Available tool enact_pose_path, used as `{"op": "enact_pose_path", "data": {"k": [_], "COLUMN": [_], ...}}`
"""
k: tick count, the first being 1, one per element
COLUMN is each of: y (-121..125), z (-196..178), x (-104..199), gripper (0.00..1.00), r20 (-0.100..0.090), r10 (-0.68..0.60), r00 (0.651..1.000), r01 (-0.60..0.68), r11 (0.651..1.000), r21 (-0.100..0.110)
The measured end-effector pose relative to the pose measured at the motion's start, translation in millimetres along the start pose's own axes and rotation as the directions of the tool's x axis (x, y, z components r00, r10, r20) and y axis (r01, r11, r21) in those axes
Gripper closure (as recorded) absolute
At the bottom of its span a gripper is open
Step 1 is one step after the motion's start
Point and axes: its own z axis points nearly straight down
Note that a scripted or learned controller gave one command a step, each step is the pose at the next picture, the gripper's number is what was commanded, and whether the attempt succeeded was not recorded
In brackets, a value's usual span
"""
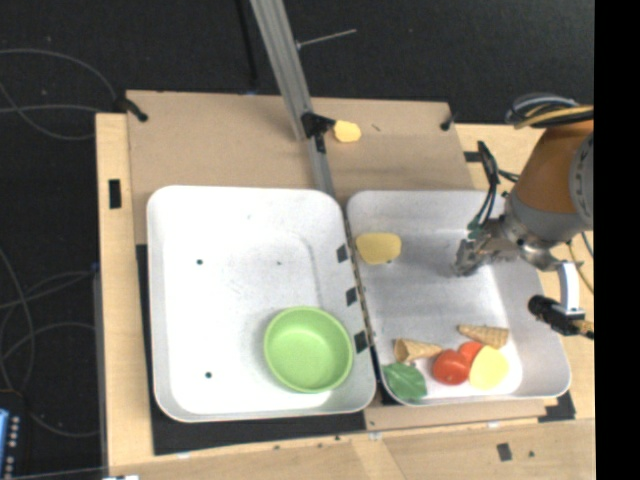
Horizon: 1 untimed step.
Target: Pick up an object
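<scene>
Right bin (pixel 420 218) mid floor bare; hand (pixel 470 258) nr right edge.

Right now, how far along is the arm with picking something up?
Nothing looks picked up yet. The end effector is low over the right bin, on bare floor. The yellow piece, cones, tomato and green bowl all lie untouched. Reaching, gripping and lifting one remain.
</scene>
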Motion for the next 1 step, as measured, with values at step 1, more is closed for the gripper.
{"op": "enact_pose_path", "data": {"k": [1], "y": [2.0], "z": [-45.4], "x": [4.9], "gripper": [1.0], "r20": [-0.003], "r10": [-0.007], "r00": [1.0], "r01": [0.007], "r11": [1.0], "r21": [-0.002]}}
